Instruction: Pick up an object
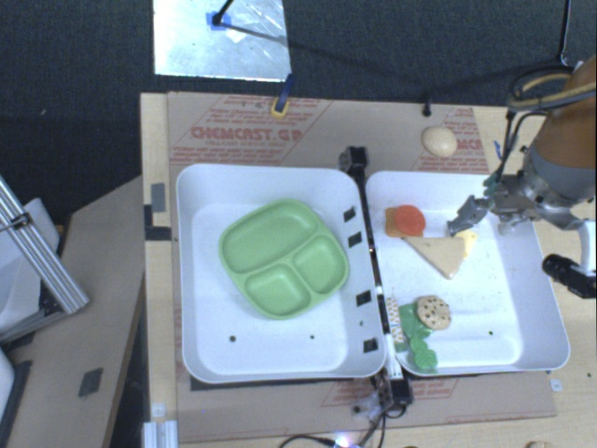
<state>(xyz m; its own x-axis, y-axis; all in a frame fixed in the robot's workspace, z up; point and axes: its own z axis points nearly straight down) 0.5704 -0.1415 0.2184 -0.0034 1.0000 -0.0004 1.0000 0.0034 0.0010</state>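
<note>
1. A grey KUKA arm [560, 147] with an orange band above its wrist reaches in over the right bin [536, 339], one of two shallow white bins side by side on the counter [242, 124].

2. The gripper [464, 222] hangs above the upper part of the right bin, its dark tip pointing down and left, just above the upper right corner of the cheese wedge [443, 253]. How its fingers stand cannot be told from this angle, and nothing can be seen between them.

3. The cheese wedge, pale yellow and triangular, lies near the middle of the right bin, its long edge running from upper left to lower right.

4. A red-orange tomato slice [407, 219] rests at the wedge's upper left corner, touching or just overlapping it.

5. Below the wedge, well apart from it, a chocolate-chip cookie [433, 312] sits near the right bin's left wall.

6. A green leafy toy [416, 343] lies just beside the cookie, to its lower left, close against the divider [368, 250] between the bins.

7. Left of the wedge, across the divider, the left bin [201, 343] holds a light green divided plate [283, 258] with three compartments, set at a tilt near the bin's centre.

8. Above the wedge, outside the right bin, a beige egg-shaped object [439, 141] rests on the printed counter surface near its far edge.

9. Farther up and left of the wedge, beyond the counter, a silver foil sheet [221, 24] lies on the dark floor.
</note>
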